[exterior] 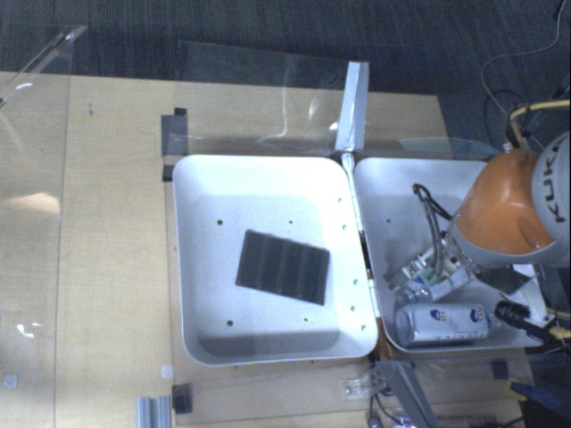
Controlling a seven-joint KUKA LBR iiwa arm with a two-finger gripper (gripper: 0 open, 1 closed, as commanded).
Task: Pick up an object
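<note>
Tabletop [98, 266]: pale wood, carrying two shallow white bins side by side; wide bare surface to the left of them, a narrow strip in front. Clear plastic sheeting stands along the far side and the left, its edges hard to trace.

Left bin [201, 185]: rounded corners, low walls, touching the right bin along a central seam. Most of its floor is open room on all sides of its single item.

Right bin [384, 194]: its right part is covered by the arm, and its near wall sits close to the lower frame edge. The far-left floor is bare.

Arm [504, 208]: grey with orange band, entering from the right and cut off by the frame; it hides much of the right bin.

Dark ribbed pad [283, 267]: flat rectangle, slightly turned, lying near the middle of the left bin, apart from every wall.

Silver can [443, 322]: lying on its side along the near wall of the right bin (label too small to read).

Gripper [424, 275]: low over the right bin, just above the can and near it; a tangle of metal parts and cable, so whether it is open or closed cannot be told, and nothing is visibly held.
</note>
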